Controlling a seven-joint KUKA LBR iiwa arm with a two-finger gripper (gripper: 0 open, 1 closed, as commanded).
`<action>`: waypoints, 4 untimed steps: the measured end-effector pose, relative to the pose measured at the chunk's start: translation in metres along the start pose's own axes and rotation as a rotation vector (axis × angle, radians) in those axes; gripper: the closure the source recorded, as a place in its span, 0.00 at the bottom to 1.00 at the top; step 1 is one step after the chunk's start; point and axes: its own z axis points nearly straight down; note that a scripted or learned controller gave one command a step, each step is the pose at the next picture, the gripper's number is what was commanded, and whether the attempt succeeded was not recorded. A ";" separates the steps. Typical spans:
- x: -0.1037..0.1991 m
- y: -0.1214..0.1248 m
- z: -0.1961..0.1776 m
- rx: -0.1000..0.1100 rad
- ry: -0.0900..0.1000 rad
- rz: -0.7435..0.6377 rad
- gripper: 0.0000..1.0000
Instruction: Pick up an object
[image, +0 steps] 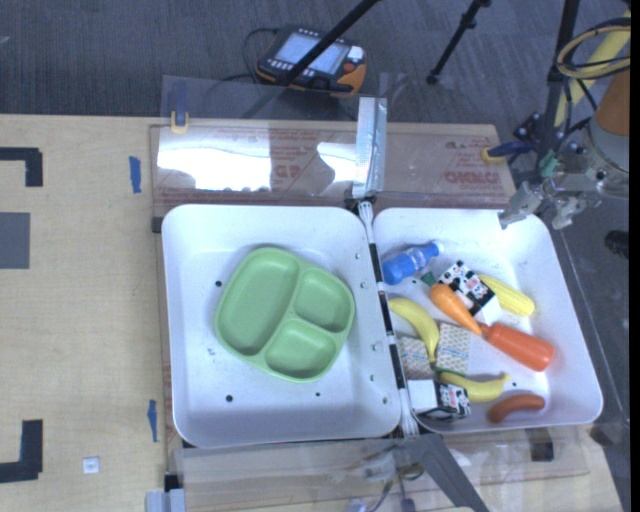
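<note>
Simply orange carrot (490, 328) (glossy, tapered)

At the far right, the gripper (535, 205) is a small grey-and-silver metal assembly with dark fittings. Yellow and black cables (590, 50) loop above it beside the arm's pale body (615, 125).

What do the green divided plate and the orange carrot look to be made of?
Green divided plate: likely molded plastic, matte, one even color with soft rounded ridges. Orange carrot: likely toy plastic, smooth and slightly glossy, with a faint highlight; could be rubber.
</note>
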 end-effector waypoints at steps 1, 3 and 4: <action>-0.004 -0.058 0.085 -0.004 0.001 -0.057 0.00; 0.091 -0.123 0.118 -0.004 -0.002 -0.164 0.00; 0.067 -0.053 0.126 -0.003 -0.002 -0.062 0.00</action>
